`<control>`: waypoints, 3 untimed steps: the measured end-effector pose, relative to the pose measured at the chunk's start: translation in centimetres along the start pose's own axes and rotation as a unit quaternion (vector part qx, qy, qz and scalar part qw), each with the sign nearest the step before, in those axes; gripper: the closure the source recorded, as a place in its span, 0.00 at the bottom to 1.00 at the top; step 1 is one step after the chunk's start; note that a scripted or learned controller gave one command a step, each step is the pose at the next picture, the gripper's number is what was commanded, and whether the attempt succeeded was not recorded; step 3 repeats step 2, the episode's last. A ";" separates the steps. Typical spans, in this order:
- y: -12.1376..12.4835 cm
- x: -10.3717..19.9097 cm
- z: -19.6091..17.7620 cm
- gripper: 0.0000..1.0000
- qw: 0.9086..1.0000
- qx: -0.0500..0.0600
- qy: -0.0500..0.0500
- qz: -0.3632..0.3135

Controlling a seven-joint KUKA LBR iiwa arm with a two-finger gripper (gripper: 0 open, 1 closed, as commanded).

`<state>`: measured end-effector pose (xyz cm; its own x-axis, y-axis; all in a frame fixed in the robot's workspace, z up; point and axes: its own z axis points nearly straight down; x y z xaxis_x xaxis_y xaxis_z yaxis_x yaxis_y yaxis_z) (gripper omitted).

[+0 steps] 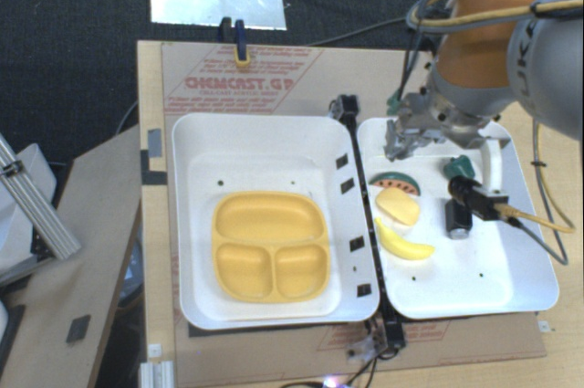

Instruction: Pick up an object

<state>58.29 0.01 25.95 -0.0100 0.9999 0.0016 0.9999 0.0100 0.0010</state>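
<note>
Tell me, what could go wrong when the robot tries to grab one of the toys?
The watermelon slice, the pale yellow piece and the banana lie bunched together in the right bin, so the gripper could bump two at once or push one away. They also sit close to the bin's left wall, which may block a finger. The banana looks smooth and curved, so it might slip.

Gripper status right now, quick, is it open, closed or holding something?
Gripper: cannot be told from this view; it hangs over the far end of the right bin, above the watermelon slice.
</note>
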 end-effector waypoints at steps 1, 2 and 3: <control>0.5 4.5 1.0 1.00 1.000 0.000 0.000 0.000; 1.1 9.4 2.2 1.00 1.000 0.000 0.000 0.000; 1.1 9.4 2.2 1.00 1.000 0.000 0.000 0.000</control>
